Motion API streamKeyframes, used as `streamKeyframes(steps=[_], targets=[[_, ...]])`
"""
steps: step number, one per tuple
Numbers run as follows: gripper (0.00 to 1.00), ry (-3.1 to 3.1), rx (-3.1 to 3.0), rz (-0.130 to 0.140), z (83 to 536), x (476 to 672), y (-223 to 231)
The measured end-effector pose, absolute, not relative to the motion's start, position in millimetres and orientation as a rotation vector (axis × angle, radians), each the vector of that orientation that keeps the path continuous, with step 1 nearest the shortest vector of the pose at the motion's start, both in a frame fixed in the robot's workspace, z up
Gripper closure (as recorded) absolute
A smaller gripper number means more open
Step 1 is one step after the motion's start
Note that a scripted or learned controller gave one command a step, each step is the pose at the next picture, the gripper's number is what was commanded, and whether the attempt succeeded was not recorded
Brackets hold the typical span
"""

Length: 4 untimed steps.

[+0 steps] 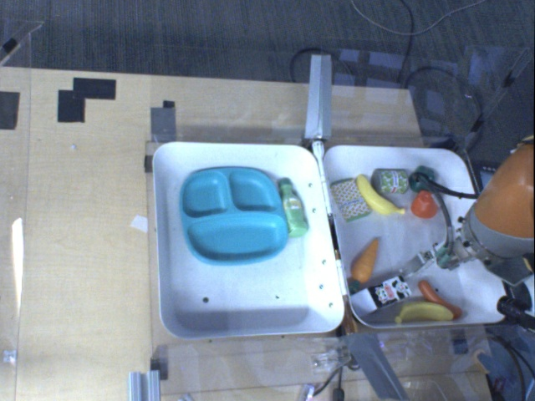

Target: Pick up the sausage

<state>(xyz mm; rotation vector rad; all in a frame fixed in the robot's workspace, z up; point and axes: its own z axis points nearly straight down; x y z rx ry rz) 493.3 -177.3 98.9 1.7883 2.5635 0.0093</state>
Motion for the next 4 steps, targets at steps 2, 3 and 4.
streamKeyframes(steps=[2, 3, 4], targets=[[1.0, 2.608, 1.726, 0.012, 99, 493.7, -205], [1.0, 2.824, 1.369, 0.003, 184, 502.7, -55], [0.0, 2.824, 1.37, 0.003, 184, 502.6, -56]])
